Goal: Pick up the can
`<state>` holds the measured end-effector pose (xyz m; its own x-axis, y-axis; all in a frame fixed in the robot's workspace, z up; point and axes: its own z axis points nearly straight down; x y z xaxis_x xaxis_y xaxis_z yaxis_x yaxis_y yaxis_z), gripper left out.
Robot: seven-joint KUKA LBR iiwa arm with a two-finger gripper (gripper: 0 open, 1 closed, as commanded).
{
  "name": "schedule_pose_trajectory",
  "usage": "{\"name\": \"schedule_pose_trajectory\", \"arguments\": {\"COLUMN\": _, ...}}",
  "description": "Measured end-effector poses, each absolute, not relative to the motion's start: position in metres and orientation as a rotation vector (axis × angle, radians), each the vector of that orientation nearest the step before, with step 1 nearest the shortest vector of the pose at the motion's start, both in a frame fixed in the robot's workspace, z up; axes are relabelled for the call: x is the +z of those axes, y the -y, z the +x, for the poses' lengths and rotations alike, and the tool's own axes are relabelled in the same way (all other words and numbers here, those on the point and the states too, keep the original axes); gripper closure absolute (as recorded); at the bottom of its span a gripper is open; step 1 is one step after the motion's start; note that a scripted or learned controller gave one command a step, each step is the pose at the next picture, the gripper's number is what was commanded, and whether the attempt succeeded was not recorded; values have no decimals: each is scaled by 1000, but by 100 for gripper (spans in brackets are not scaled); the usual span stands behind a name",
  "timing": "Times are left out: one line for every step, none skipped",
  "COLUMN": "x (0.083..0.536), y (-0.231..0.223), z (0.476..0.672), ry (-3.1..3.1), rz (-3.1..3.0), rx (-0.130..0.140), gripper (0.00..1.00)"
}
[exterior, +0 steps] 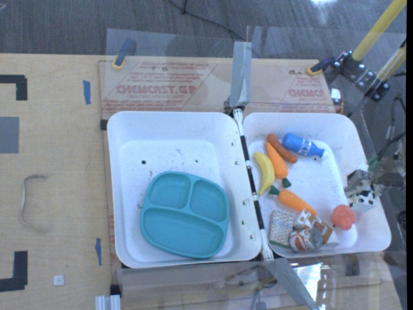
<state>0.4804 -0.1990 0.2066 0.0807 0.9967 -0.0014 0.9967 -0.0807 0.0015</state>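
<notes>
The can [304, 235] lies on its side near the front edge of the right bin [322, 123]; it has a white, orange and brown label and looks dented. It rests against a checked tan packet [281, 226]. My gripper [361, 191] shows as a small grey and white shape over the bin's right rim. It is about a hand's width right of the can and a little behind it, not touching it. A red ball [344, 217] sits between the gripper and the can.
The right bin also holds a banana [264, 172], two carrots [277, 158] [297, 202] and a blue bottle [302, 145]. In the left bin [129, 131] lies a teal divided plate [185, 214]. Yellow poles [381, 21] stand at the back right.
</notes>
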Motion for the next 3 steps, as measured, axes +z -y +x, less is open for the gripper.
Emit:
{"name": "schedule_pose_trajectory", "arguments": {"x": 127, "y": 146, "z": 490, "ry": -1257, "rz": 2884, "rx": -6, "gripper": 100}}
{"name": "schedule_pose_trajectory", "arguments": {"x": 243, "y": 201, "z": 554, "ry": -1608, "rz": 2697, "rx": -2, "gripper": 100}}
{"name": "schedule_pose_trajectory", "arguments": {"x": 229, "y": 148, "z": 548, "ry": -1895, "rz": 2509, "rx": -4, "gripper": 100}}
